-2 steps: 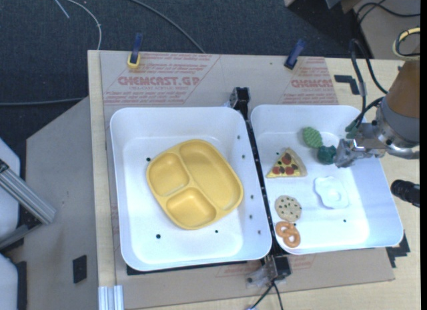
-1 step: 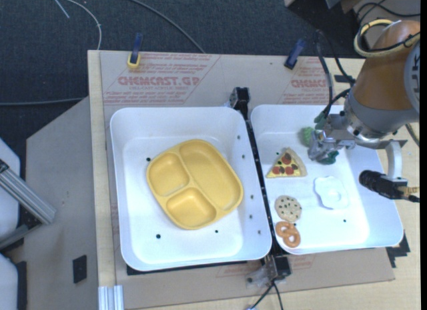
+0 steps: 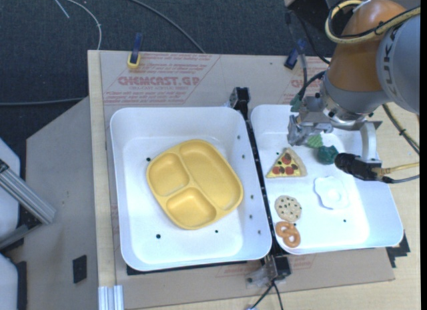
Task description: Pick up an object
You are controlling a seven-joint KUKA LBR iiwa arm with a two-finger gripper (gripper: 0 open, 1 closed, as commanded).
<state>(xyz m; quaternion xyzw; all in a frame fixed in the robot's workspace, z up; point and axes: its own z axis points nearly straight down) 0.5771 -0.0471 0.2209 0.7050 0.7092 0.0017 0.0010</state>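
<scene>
The gripper (image 3: 303,132) hangs low over the far end of the right bin (image 3: 373,235); whether it is open or closed cannot be told from this angle, and nothing can be seen held in it.

Just nearer the camera than the gripper lies a pizza slice (image 3: 287,164), flat on the bin floor. Its long axis runs roughly along the bin's length, with the tip pointing up toward the gripper and the broad crust end toward the camera. Just to the right of the gripper is a green toy (image 3: 323,150), partly hidden by the wrist, so its shape is unclear. Farther toward the camera and to the right lies a fried egg (image 3: 331,193), then a cookie (image 3: 287,207), and a pretzel (image 3: 289,235) touching or nearly touching the cookie's near edge.

Well to the left of the gripper, in the left bin (image 3: 133,129), a yellow tray (image 3: 193,183) with three compartments lies diagonally.

The board (image 3: 167,79) beyond the bins carries red print reading "CHEMCAST GP"; the smaller lines are too fine to read. A blue and yellow clamp (image 3: 136,54) sits on its far edge.
</scene>
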